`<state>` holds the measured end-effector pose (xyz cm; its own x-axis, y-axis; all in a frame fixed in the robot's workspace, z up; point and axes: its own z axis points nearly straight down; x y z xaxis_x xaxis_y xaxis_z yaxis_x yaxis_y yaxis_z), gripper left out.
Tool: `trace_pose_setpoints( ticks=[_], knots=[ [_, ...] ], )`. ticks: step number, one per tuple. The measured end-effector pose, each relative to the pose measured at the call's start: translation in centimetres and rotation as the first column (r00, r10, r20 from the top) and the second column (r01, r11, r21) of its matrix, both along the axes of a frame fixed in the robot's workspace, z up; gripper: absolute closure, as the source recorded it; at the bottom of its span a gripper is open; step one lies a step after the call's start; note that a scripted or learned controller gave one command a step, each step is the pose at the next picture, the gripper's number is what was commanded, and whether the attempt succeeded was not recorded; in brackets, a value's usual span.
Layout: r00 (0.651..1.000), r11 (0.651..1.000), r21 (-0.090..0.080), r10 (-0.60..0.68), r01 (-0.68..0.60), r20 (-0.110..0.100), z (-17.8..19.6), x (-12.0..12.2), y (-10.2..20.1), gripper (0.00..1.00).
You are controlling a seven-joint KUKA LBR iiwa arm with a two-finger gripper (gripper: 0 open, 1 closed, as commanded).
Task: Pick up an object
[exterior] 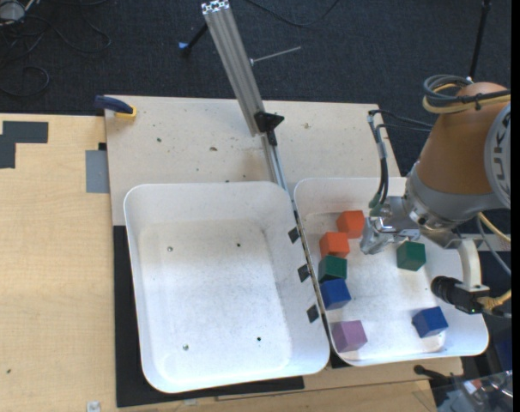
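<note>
- Overhead, the arm came in from the right edge, orange band showing, wrist down over the right bin.
- Gripper sat low in that bin's upper-middle area, metal tip pointing left toward the orange blocks. Finger gap too small and glary to read, so couldn't tell if it was open or closed; nothing visibly between the fingers.
- Orange cube lay just left of the tip, very near, prob. not touching.
- 2nd orange cube sat below-left of the first, close to the divider between the bins.
- Dark green cube was right under the 2nd orange one, and a blue cube right under that; the three made a tight column along the bin's left wall, touching or nearly so.
- Purple cube lay near the front-left corner of the right bin, apart from the column.
- Green cube sat just right of the gripper, under the wrist.
- Another blue cube lay toward the front-right, well apart from the rest.
- Left bin had only dark specks on its floor.
- Slanted aluminium post ran from the bench's back down to the junction of the bins.
</note>
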<state>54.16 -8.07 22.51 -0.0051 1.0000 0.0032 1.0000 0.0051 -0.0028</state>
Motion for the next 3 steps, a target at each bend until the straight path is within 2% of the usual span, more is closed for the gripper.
trace_pose_setpoints(
  ticks=[3],
  knots=[
    [1.0,1.0,-0.002,-0.001,0.001,0.0,-0.2,3.3,15.9,1.0]
  ],
)
